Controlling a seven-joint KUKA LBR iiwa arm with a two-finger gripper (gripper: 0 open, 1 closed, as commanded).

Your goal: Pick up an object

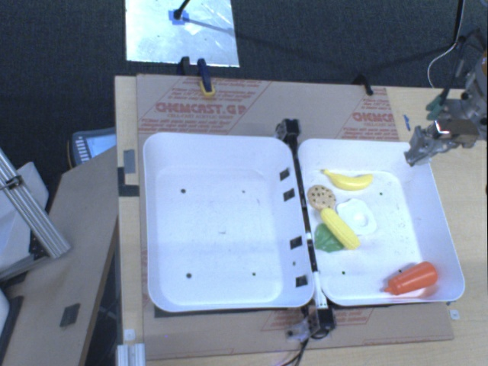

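Two white bins sit on a cardboard-topped bench over dark carpet.

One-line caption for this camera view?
Gripper poised over right bin's far corner; banana, cookie, corn, carrot inside.

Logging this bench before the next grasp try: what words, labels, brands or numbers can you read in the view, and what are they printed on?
"CHEMCAST GP", red print on the brown board under the bins, above the left bin; the last letters are blurred, so that part is uncertain.
The same red print, slanted, on the board above the right bin: too blurred to read for sure.
Faint red print on the board's front strip: unreadable.
No readable text on the toy food.
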